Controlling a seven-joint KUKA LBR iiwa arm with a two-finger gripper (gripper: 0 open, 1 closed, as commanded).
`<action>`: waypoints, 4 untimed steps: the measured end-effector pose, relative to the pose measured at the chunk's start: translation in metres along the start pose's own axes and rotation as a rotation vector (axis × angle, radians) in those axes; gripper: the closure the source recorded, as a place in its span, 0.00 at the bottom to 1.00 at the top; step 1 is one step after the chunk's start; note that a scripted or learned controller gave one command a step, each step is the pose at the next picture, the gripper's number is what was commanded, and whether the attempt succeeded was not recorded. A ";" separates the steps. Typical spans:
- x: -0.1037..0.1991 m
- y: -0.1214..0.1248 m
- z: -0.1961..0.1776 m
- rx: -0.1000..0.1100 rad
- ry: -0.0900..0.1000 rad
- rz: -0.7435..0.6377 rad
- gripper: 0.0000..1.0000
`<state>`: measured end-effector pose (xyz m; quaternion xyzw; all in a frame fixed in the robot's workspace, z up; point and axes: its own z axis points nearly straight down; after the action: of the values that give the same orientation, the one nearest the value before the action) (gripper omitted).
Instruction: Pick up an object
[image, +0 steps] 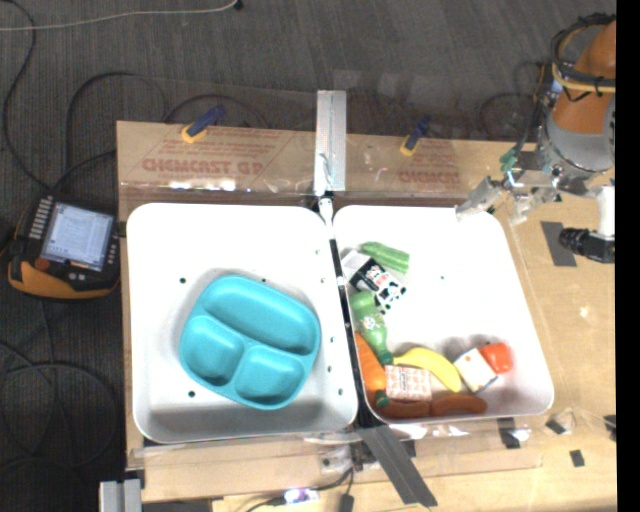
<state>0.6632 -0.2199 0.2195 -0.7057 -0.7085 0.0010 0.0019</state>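
Observation:
The right bin (490, 300) holds a cluster of small things along its left wall and front. Among them are a green item (386, 256), a black-and-white spotted item (382, 285), a green bottle shape (367, 316), an orange carrot (369, 372), a yellow banana (432, 366), a red-and-white packet (406, 382), a brown sausage (442, 405) and a white block with an orange-red end (485, 363). My gripper (500, 204) hangs over the bin's far right corner, well away from all of them. Its fingers stand apart, open, with nothing between them.
A teal divided plate (250, 340) lies in the left bin (160, 250). A metal divider (331, 140) runs back from between the bins. A handheld pendant (68, 245) sits on the floor at left. The right bin's far and right parts are bare white.

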 end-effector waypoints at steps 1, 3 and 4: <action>0.062 -0.002 0.089 0.000 -0.002 -0.133 0.00; 0.088 -0.169 0.111 -0.034 -0.017 -0.397 0.00; 0.100 -0.103 0.130 -0.022 -0.017 -0.523 0.00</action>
<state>0.5591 -0.1207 0.0904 -0.4985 -0.8668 -0.0012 -0.0114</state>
